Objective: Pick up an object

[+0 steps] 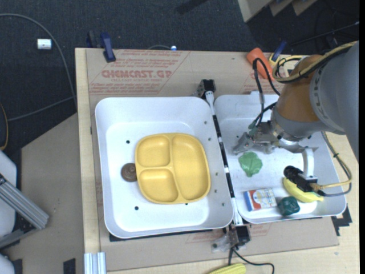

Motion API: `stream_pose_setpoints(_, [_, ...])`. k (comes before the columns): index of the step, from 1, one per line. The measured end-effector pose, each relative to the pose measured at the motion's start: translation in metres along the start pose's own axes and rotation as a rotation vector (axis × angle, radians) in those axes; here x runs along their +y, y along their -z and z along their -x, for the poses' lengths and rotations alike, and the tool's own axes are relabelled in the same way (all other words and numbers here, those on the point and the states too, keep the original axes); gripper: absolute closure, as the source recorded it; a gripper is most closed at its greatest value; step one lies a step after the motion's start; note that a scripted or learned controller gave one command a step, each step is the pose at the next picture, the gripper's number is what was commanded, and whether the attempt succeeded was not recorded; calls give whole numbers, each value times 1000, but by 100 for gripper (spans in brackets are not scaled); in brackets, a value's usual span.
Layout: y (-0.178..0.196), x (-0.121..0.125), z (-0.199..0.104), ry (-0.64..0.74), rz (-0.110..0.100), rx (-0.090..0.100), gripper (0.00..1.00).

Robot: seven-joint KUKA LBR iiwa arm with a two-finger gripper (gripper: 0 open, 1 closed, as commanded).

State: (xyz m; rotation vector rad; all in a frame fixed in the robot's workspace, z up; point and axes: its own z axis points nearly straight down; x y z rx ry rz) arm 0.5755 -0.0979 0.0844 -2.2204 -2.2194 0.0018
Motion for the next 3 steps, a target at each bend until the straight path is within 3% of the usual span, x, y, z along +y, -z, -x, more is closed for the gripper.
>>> stream_pose_setpoints(1, [0, -36, -4, 0, 0, 0, 0])
stream_pose_setpoints(2, [0, -38, 34, -1, 3, -2, 0])
stream_pose_setpoints(3, [0, -33, -7, 2, 2, 0, 0])
